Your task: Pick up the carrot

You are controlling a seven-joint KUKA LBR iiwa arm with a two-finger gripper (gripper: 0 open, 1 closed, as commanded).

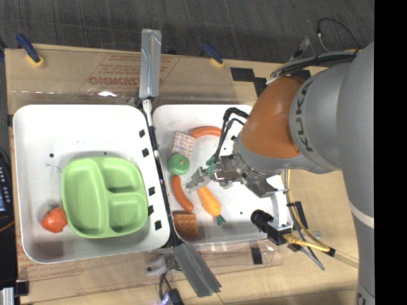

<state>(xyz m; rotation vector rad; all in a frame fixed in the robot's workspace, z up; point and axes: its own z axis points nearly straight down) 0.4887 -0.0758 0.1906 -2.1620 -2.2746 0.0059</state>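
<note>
The carrot [210, 203] is orange with a green stub end and lies on the floor of the right bin [254, 229], near its front. My gripper [202, 176] hangs just above and slightly left of the carrot's upper end, its metal fingers [194, 182] apart and nothing between them. The grey arm with its orange band [273, 126] reaches in from the right and covers the bin's right part.
Also in the right bin: a red sausage [182, 193], a green round piece [179, 164], a patterned packet [184, 143], an orange curved sausage [206, 131] and a brown waffle piece [186, 223]. The left bin [38, 126] holds a green divided tray [105, 197] and a tomato [55, 220].
</note>
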